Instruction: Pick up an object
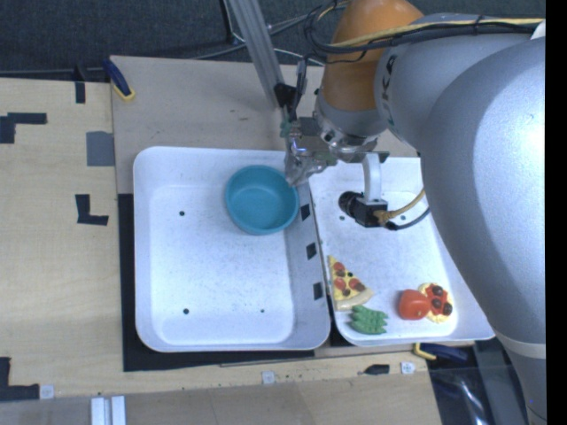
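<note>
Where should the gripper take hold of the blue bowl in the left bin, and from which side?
Grip the blue bowl by its rim, coming straight down from above, one finger inside and one outside. It sits upright with its mouth open, and looks too wide to span. The rim section away from the bin's dividing wall probably gives more clearance. The gripper is near its right edge.

Left bin (204, 277): white, shallow, speckled floor; extends left of and below gripper (301, 162).
Right bin (399, 251): white; right of and below gripper, side by side with left bin.
Pizza-slice toy (347, 286): in right bin, well below gripper, near bin's left wall.
Green toy (369, 320): just below pizza-slice toy.
Red toy (423, 302): right of pizza-slice toy, near bin's bottom edge.
Black mat (127, 282): under left bin.
Bench (53, 264): tan, black tape marks (89, 211) far left of gripper.
</note>
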`<move>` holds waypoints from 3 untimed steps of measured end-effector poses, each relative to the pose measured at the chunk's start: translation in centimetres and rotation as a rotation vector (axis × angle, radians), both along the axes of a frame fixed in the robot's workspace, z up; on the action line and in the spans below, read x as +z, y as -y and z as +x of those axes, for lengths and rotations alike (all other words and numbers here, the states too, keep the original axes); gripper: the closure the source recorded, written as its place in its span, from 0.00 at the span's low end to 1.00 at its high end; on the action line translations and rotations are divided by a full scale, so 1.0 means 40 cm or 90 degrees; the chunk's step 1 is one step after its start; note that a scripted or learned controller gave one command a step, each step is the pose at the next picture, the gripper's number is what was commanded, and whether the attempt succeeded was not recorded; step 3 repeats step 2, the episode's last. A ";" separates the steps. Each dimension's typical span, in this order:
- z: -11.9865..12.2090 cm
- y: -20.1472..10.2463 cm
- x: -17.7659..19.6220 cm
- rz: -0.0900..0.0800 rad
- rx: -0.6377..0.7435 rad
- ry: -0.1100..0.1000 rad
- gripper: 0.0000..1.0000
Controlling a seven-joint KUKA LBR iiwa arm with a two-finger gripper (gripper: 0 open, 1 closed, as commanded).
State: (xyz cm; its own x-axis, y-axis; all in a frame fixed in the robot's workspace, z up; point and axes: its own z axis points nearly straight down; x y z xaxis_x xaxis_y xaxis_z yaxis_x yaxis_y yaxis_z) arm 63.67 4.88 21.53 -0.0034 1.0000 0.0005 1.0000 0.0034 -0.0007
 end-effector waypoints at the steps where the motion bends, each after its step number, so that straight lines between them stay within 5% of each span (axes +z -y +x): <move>1: 0.039 -0.122 0.044 0.000 0.001 0.001 1.00; 2: 0.039 -0.116 0.042 -0.001 -0.002 0.000 0.00; 3: 0.039 -0.116 0.042 -0.001 -0.002 0.000 0.00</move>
